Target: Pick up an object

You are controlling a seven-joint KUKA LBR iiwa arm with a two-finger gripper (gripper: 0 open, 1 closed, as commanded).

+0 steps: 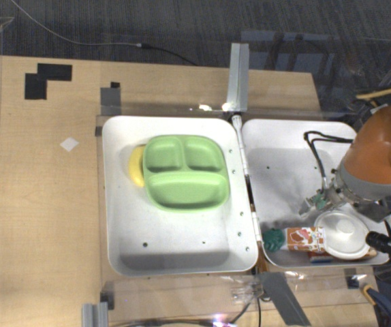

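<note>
Tray (184, 172) in left bin (175, 247)

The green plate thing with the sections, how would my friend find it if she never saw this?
Look at the two white bins side by side and pick the left bin. In its upper half lies the green divided tray, with two small sections above one wide one. A yellow object peeks out from under its left edge, but the tray is the big, light-green, rounded thing there.

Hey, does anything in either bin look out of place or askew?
One thing: a yellow object, maybe a banana, lies wedged under the left edge of the green divided plate in the left bin, mostly hidden. Nothing looks spilled or broken.
</note>
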